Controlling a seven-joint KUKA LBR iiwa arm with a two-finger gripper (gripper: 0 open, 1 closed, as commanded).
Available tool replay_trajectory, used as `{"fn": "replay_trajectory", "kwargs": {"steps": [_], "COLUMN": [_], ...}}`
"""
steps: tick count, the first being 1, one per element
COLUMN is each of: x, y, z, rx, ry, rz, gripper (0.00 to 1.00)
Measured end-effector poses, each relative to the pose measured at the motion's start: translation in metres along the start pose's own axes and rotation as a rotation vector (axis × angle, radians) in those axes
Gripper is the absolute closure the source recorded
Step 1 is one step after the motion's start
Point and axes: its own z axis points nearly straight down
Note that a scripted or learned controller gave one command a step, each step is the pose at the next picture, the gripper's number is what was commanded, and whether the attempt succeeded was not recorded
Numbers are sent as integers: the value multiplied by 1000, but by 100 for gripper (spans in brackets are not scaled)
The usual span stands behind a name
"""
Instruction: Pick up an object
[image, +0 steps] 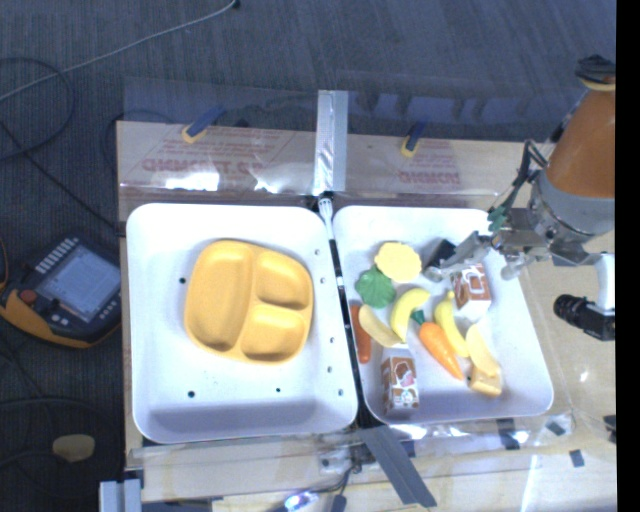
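Dark carpet surrounded the tabletop (150, 150). On it, the left bin (150, 400) held a yellow divided plate (250, 300). Toy food crowded the right bin (530, 380): a carrot (438, 348), bananas (406, 308), and a milk carton (400, 380). The jaws (450, 252) hung over the far side; whether apart or together, I cannot tell.

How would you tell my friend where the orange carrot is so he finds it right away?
Look in the right white bin, the one crowded with toy food, not the one holding the yellow tray. Go to the lower middle of the pile. The carrot lies slanted between the brown-and-white carton and a yellow banana; it is the one bright orange pointed piece.
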Motion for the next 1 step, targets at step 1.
{"fn": "replay_trajectory", "kwargs": {"steps": [1], "x": [37], "y": [22], "z": [21], "rx": [2], "ry": [1], "rz": [151], "gripper": [0]}}
